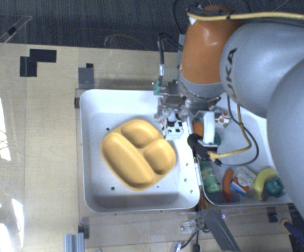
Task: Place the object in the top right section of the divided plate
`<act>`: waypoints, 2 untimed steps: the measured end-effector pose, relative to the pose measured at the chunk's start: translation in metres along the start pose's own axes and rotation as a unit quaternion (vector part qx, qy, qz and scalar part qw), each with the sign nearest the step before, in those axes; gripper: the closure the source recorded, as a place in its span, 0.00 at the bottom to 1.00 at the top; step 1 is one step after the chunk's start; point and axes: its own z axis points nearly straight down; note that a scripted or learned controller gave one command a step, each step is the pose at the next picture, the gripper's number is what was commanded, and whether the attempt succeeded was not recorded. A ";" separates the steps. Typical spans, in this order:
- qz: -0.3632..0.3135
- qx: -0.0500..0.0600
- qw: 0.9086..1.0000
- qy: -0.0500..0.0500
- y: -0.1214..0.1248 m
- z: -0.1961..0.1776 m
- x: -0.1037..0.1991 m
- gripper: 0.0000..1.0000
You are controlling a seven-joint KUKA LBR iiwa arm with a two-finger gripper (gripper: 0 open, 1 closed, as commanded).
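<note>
A yellow divided plate [137,154] with three hollows lies in the middle of the left white bin [91,140]. My gripper [170,124] hangs at the plate's upper right rim, close to the wall between the two bins. The grey arm with its orange band reaches down to it from the upper right. A small red and white patch sits at the gripper's tip, and I cannot tell whether it is a held thing. All three hollows of the plate look bare.
The right bin [246,198] is largely covered by the arm. In it lie an orange piece [198,126], a green item [210,178], a red sausage shape [228,186], a white packet [241,180], a yellow banana [263,178] and a teal item [274,186].
</note>
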 end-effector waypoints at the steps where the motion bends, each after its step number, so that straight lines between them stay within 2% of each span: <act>1: -0.016 0.000 1.000 0.000 0.033 0.003 -0.015 1.00; 2: -0.016 0.001 1.000 0.000 0.004 0.001 0.015 1.00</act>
